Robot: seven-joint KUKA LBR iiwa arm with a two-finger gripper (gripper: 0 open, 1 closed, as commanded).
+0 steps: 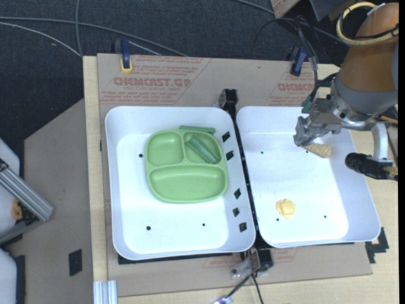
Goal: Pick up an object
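Arm hanging over right bin, gripper just above a tan piece near its far-right corner.

Tan wedge-like obj [321,150] is lying on the right bin [329,227] floor near the far edge, toward the right rim, partly hidden under the gripper [307,138]; can't tell if claw is released or clenched, or touching the obj. Small yellow lump [285,207] is sitting nearer the front edge, about mid-bin, well apart from the tan piece. Left bin [126,220] is carrying a green divided plate [186,166] around its centre, w/ a green stick-like item [202,147] lying in the plate's far-right compartment. Both bins are resting side by side on a cardboard-topped bench [164,75].
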